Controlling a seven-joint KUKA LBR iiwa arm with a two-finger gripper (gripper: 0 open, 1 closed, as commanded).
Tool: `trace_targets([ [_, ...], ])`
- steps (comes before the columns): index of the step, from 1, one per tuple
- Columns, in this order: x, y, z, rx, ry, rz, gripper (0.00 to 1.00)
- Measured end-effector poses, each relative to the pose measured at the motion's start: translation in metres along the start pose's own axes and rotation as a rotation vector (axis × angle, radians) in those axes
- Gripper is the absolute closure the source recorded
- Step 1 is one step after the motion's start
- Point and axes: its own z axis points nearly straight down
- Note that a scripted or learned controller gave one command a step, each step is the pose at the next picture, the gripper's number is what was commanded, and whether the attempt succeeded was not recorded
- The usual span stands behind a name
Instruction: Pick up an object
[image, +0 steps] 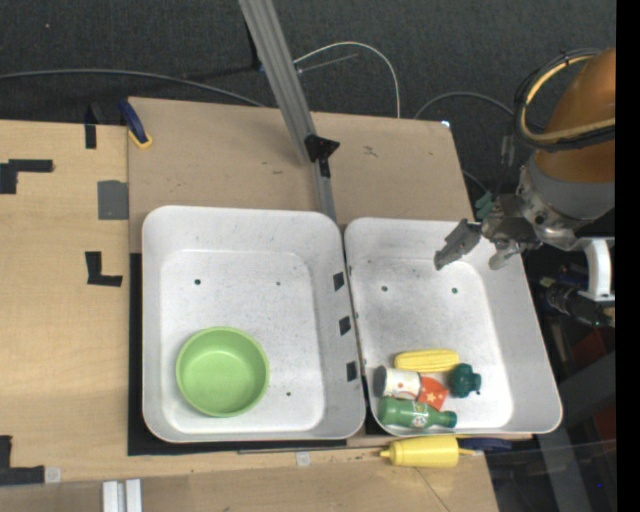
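Brown bench top carries my two white bins side by side, with dark floor and loose cables behind. I see the pickable things heaped in the near corner of the right bin: a yellow corn cob lies flat, a dark green round toy sits just beside its right end, a white cup-like piece and an orange piece crowd below the cob, and a green bottle lies on its side against the front wall. A yellow bottle lies outside, on the bench just in front of that bin. My gripper hangs over the far right part of the same bin, well apart from the heap; its two fingers are spread with nothing between them. Above it I see the grey wrist and the orange band. Over in the left bin a green bowl sits upright near the front left corner. A grey metal pole slants down to the gap between the bins
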Motion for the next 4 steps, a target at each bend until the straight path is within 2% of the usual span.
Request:
trace_targets([
  [1, 0.000, 0.000, 0.000, 0.000, 0.000, 0.000, 0.00],
  [3, 0.005, 0.006, 0.091, 0.005, 0.000, 0.001, 0.00],
  [4, 0.004, -0.005, 0.149, 0.007, 0.000, 0.002, 0.00],
])
